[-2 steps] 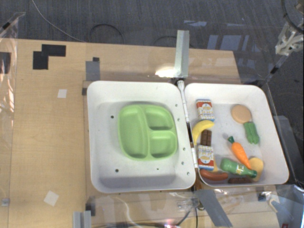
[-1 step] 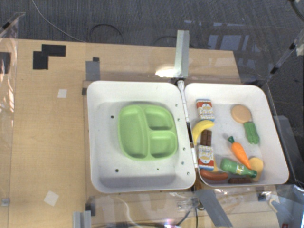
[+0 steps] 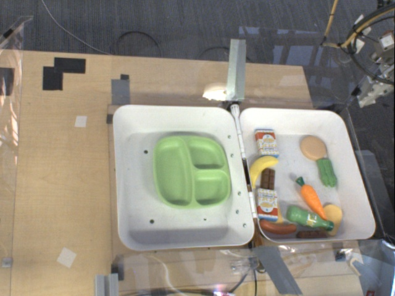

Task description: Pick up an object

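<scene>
Gripper state unclear, well up-right of carrot in right bin.

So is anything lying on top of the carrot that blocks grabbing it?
Nothing visible lies over the carrot; it is open from above in the right bin. The green bottle crowds its lower end, and the pickle lies near its leafy top.

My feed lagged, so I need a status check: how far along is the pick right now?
Nothing looks done yet. The toy food, including the banana, carrot and cookie, lies in the right bin. The green tray sits in the left bin. Nothing is in hand. Still left: reach in, grip one item and lift it.
</scene>
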### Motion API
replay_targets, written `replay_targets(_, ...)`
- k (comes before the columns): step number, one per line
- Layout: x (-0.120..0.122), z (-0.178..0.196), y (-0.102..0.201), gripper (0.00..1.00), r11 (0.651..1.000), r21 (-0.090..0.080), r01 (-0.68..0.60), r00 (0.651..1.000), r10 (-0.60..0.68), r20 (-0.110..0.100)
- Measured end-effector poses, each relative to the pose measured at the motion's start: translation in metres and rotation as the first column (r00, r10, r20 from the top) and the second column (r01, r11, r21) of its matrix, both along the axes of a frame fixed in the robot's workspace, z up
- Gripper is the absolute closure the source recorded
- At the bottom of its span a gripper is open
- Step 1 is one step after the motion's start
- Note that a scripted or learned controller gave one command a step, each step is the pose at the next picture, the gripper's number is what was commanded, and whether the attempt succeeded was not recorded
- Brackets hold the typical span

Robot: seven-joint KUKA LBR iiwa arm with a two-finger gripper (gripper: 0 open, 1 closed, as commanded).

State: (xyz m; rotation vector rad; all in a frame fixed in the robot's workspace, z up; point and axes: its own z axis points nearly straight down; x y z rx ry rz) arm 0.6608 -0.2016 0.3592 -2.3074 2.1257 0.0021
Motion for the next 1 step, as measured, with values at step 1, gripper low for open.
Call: replay_targets(1,0.0027,0.0174,0.0013,1.0,1.0,0.0,0.002,1.0,-0.002,0.016)
